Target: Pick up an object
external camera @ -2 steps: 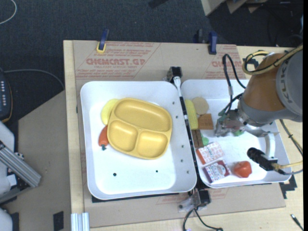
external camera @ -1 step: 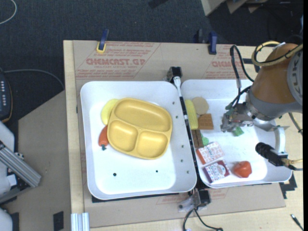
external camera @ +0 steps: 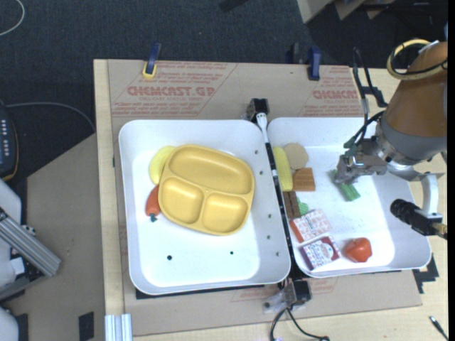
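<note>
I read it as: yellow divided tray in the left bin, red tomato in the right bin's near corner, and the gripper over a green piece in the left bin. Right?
Not quite. The gripper is over the green piece in the right bin, not the left bin, as the camera view shows. The yellow divided tray and the red tomato are as you said.

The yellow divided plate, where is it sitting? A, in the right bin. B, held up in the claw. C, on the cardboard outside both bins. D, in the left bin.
D: the yellow divided plate lies flat inside the left bin, away from the claw.
</note>
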Robot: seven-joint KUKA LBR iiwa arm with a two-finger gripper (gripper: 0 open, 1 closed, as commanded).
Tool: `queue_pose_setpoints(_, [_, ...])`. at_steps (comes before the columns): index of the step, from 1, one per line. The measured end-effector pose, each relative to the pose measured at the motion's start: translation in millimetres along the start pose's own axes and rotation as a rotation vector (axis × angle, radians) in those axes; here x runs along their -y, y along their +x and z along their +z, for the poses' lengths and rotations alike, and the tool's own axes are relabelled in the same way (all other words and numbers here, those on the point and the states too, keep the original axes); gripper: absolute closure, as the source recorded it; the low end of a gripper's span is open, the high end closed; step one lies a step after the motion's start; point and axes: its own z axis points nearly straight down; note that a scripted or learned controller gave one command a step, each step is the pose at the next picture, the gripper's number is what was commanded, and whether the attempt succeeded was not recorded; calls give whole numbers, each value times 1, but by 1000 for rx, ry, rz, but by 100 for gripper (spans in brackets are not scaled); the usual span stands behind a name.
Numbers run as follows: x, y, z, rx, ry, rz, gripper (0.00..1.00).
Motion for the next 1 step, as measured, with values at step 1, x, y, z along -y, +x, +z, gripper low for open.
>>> queue_pose_setpoints(1, [-1, 0, -30, 0, 1, 0, 100])
